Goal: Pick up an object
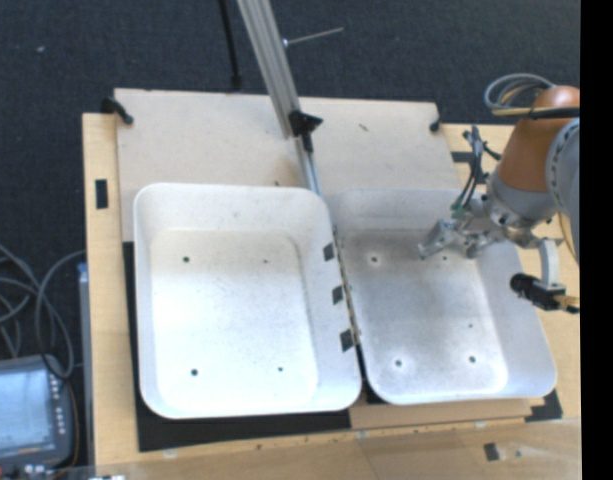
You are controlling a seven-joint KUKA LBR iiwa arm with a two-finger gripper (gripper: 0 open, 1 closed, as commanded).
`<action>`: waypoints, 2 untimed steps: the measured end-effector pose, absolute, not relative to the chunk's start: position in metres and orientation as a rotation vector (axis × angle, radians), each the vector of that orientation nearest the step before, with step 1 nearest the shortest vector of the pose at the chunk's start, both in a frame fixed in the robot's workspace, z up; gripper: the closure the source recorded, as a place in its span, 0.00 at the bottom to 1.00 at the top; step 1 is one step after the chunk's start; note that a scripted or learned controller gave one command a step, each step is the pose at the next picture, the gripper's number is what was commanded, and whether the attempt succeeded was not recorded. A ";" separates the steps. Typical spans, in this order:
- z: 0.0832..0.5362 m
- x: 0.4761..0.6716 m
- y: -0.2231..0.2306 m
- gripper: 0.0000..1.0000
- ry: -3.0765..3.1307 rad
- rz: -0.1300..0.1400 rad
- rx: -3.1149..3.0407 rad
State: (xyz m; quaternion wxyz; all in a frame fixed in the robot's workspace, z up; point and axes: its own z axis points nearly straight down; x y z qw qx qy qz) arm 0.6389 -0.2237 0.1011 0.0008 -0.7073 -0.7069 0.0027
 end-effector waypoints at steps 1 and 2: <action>0.117 0.642 -0.225 1.00 -2.226 -0.001 -2.227; 0.175 0.634 -0.227 1.00 -2.225 -0.007 -2.227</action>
